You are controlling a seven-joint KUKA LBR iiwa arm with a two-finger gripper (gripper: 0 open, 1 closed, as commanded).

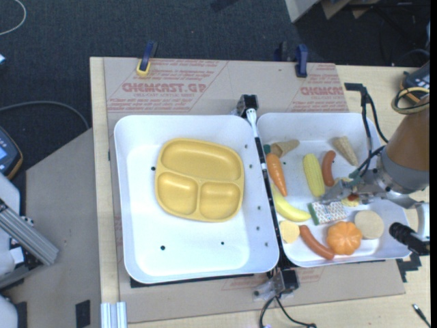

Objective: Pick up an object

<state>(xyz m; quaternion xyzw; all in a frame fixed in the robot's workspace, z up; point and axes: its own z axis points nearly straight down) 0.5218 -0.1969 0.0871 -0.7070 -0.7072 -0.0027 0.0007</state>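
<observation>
Two bins sit on the table; the gripper [341, 195] hangs low in the right bin [300, 125], and whether it is open or closed I cannot tell. Just below it lies a green-edged packet [328, 212], perhaps touching. Nearer the camera is an orange [343, 238]; leftward, corn [313, 174], a carrot [276, 173], then a yellow tray [199, 180].

We note a metallic gripper [339, 194] — dull grey. Beneath it lies a speckled, matt packet [328, 212]; just left, a glossy plastic banana [290, 211]. Near its lower edge sits a smooth orange pumpkin [343, 238]. Far left, a yellow tray [199, 180] — smooth plastic, slightly glossy.
</observation>
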